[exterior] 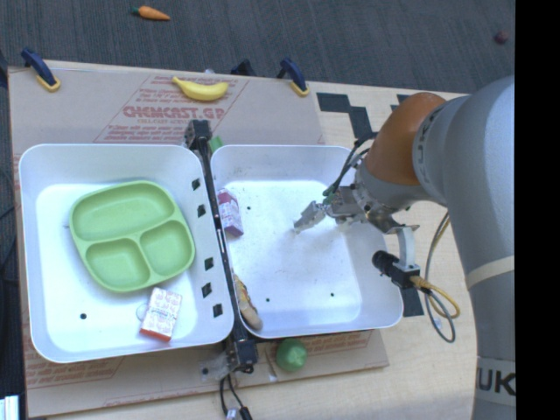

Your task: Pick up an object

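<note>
Over the right bin point(376, 309), the gripper point(308, 220) is hanging above bare white floor, with nothing lying under it. That is looking like the main risk: a descent from this spot would be closing on nothing. The nearest candidates are sitting well to its left against the dividing wall: a red-and-white packet point(229, 212) and, nearer the front corner, a tan object point(246, 304). Both are hugging that wall, so a finger could be jamming on the rim or nudging them aside. The gripper is carrying nothing between its fingers and is touching nothing I can make out; whether it is released or clenched, I cannot tell. Across in the left bin point(31, 261), a green divided plate point(131, 233) and a small carton point(161, 313) are waiting.
</note>
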### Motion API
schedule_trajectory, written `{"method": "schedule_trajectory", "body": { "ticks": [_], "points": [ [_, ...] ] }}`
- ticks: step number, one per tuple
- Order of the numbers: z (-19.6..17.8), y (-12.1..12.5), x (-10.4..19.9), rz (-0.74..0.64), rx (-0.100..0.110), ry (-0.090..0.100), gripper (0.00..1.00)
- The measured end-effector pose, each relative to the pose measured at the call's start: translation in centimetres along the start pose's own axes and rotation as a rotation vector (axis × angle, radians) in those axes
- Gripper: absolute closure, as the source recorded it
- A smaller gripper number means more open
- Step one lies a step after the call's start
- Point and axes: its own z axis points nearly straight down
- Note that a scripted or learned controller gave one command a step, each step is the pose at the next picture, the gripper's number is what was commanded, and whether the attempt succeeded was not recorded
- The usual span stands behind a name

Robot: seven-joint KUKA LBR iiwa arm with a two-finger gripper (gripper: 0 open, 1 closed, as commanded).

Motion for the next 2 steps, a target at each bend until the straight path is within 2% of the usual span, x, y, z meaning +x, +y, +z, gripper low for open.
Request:
{"method": "schedule_trajectory", "body": {
  "ticks": [1,2],
  "points": [
    [-0.4,-10.6,0.0,-0.001,0.003,0.0,0.0],
    [0.1,-7.6,0.0,-0.004,0.001,-0.001,0.0]
  ]
}}
